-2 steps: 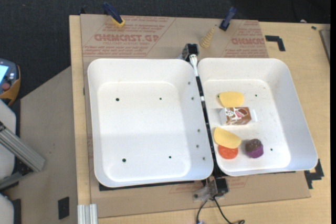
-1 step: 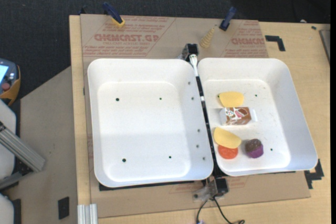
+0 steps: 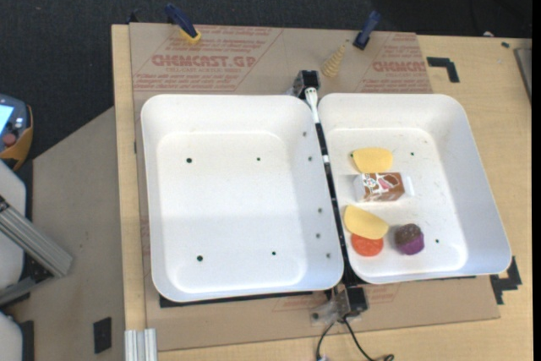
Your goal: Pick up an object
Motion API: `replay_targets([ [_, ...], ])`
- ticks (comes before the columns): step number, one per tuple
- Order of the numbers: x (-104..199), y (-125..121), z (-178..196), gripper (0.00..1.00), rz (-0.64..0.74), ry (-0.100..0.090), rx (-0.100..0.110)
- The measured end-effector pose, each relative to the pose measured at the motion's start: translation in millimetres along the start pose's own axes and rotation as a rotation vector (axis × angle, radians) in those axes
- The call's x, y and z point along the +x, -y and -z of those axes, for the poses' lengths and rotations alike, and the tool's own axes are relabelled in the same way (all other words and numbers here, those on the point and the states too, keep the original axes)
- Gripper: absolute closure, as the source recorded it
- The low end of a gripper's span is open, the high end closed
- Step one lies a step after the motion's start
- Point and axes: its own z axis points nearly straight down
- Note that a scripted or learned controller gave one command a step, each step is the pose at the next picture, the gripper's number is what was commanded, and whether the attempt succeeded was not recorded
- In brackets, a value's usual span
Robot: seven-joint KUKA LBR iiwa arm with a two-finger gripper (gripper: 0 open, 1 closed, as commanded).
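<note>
The right bin (image 3: 456, 139) holds several small objects near its left side. A yellow piece (image 3: 372, 159) lies at the top of the group. Just below it sits a brown and white packet (image 3: 382, 187). Lower down, another yellow piece (image 3: 365, 221) leans over a red-orange round object (image 3: 367, 246). A dark purple round object (image 3: 410, 238) rests to the right of those two.
The left bin (image 3: 169, 131) stands beside the right one, their rims meeting along a central seam (image 3: 321, 161). Two blue clamps (image 3: 183, 23) (image 3: 367, 30) hold the cardboard board at the back. A cable (image 3: 338, 334) trails off the front edge.
</note>
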Motion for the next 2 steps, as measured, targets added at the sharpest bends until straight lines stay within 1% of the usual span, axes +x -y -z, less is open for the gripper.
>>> replay_targets([
  [1,-31,31,-1,1.0,0.0,-0.001,0.0],
  [2,-29,64,0,1.0,0.002,-0.001,0.0],
])
